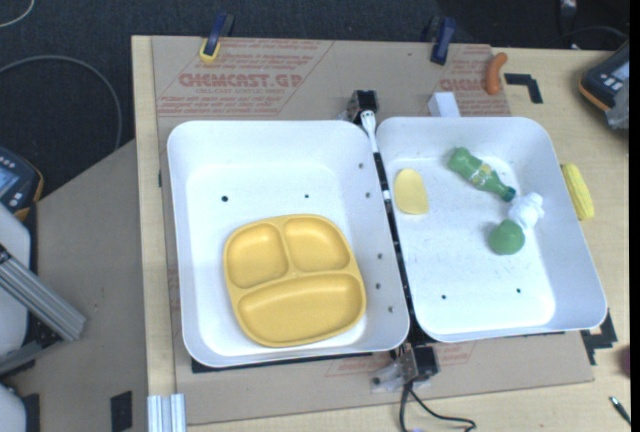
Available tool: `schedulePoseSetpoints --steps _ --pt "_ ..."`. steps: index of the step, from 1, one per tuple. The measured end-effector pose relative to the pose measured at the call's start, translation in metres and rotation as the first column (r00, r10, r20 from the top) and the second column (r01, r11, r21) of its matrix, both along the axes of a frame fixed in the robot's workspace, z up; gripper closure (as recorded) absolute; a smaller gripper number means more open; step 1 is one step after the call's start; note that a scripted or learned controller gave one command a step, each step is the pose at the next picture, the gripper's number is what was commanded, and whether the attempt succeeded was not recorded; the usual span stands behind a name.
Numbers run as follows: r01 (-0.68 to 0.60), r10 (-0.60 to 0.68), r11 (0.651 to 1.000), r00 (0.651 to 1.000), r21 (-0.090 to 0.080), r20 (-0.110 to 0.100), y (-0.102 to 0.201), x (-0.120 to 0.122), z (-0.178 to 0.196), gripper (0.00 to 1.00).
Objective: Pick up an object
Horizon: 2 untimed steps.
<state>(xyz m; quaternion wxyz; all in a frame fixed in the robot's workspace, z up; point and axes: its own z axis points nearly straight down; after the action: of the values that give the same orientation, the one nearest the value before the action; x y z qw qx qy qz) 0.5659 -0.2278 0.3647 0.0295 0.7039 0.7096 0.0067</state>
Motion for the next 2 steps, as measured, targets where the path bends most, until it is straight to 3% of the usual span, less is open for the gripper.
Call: schedulePoseSetpoints --steps 2 --pt "-0.002 0.002 1.000 1.000 -0.005 0.008 -0.001 0.001 0.022 1.00"
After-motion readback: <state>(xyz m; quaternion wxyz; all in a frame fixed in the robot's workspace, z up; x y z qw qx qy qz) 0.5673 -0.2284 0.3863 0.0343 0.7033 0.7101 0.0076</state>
